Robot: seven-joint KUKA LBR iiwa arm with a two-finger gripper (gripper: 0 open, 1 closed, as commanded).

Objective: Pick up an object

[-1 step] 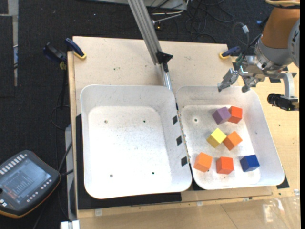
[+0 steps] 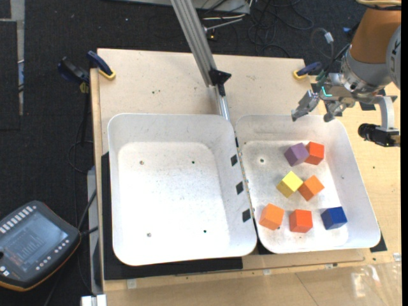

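While the arm hangs above the far edge of the right bin, the scene reads as follows.

Arm: grey KUKA arm with its orange band (image 2: pixel 377 40) enters from the right of the camera view, wrist angled down toward the bench.
Gripper: the gripper (image 2: pixel 317 109) sits over the right bin's far rim, above and apart from the cubes; its two fingers are spread, with nothing between them.
Right bin: shallow white bin (image 2: pixel 363 190) holding seven cubes, all in its right-hand half.
Purple cube: (image 2: pixel 296 153) nearest the far side, touching the red-orange cube (image 2: pixel 315 152) to its right.
Yellow cube: (image 2: pixel 290 183) in the middle of the group, just beside an orange cube (image 2: pixel 311 187).
Near row: another orange cube (image 2: pixel 272 216), a red cube (image 2: pixel 301 220) and a blue cube (image 2: pixel 333 217) lie side by side along the near side, close but slightly apart.
Left bin: white bin (image 2: pixel 127 171) beside the right one, its floor speckled with small dark marks.
Bench: pale board (image 2: pixel 166 81) under both bins, with clamps at its far corners (image 2: pixel 101 65).
Pole: a slanted metal pole (image 2: pixel 191 30) ends at the far side between the bins.
Pendant: a control pendant (image 2: pixel 32 244) lies on the floor at lower left.
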